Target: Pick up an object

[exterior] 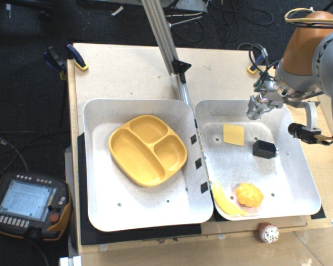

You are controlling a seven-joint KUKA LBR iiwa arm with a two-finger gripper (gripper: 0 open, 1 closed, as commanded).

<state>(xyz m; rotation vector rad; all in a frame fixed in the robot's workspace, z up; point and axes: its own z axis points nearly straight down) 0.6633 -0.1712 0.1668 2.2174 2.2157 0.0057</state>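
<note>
From my feed the arm [308, 49] comes in at about 2 o'clock and the gripper [255, 108] hangs over the far rim of the right bin [299, 170], above its 12 o'clock edge. Nothing sits between it and the bin floor, so I judge it carries nothing; whether it is spread or pressed together I cannot tell at this angle.

The likely targets all lie in the right bin. A yellow square [233, 134] lies flat just toward 7 o'clock from the gripper and is the nearest piece. A black block [264, 148] rests near it, toward 3 o'clock of the square, apart from it. At the bin's 6 o'clock end an orange lump [248, 195] sits touching or just beside a banana [225, 201], which lies along the lower wall.

The left bin [94, 148] holds a yellow divided plate [148, 149], tilted slightly askew in the middle. A small dotted ball [268, 233] rests on the table [127, 65] outside the bins, at 6 o'clock.

I read this as the approach stage, nothing lifted yet. The flat square would be hard to pinch, lying so close to the floor; the block or the lump offers more height. The banana hugging the wall leaves little room on that side.
</note>
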